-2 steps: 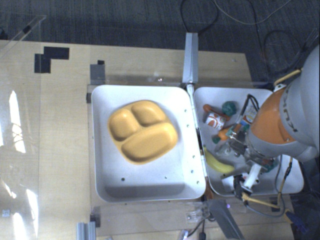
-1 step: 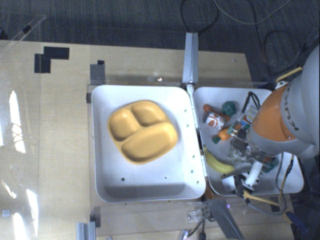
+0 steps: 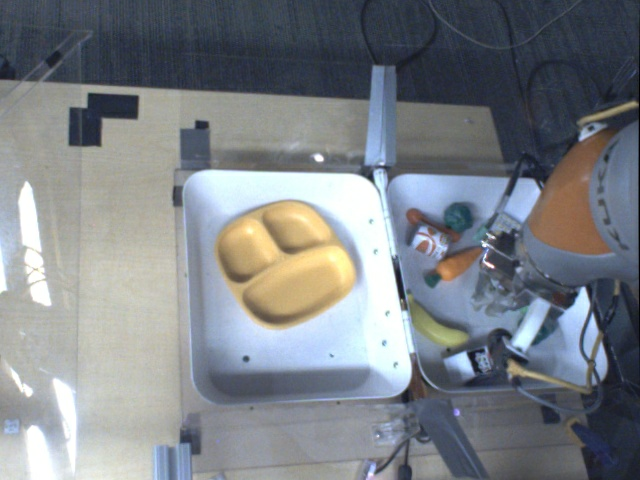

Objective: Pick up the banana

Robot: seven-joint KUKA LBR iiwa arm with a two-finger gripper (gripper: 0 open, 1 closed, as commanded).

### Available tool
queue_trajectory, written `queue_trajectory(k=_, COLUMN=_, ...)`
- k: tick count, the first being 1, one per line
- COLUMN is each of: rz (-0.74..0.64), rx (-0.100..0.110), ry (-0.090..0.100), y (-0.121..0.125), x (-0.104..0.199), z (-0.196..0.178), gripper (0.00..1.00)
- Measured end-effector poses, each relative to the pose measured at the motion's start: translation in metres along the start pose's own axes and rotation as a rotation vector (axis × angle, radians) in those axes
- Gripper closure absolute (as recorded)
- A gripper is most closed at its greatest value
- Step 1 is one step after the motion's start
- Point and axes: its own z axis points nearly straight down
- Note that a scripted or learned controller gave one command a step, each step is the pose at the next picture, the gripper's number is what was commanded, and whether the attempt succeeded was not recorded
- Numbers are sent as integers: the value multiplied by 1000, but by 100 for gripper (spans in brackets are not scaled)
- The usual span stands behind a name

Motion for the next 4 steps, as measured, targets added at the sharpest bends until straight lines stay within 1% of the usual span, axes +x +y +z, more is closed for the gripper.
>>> queue_trajectory(k=1, rz=-1, rx=0, ry=0, y=0, x=0, z=0, gripper=0)
queue_trajectory(k=2, rz=-11, rx=-1, ry=-1, y=91, x=-32, z=-80, gripper=0)
queue_trajectory(k=3, rz=-144, rx=3, ry=-1, y=44, x=-23, z=13, gripper=0)
queue_trajectory(k=4, rz=-344, rx=-1, ry=1, y=11, x=-11, z=89, gripper=0)
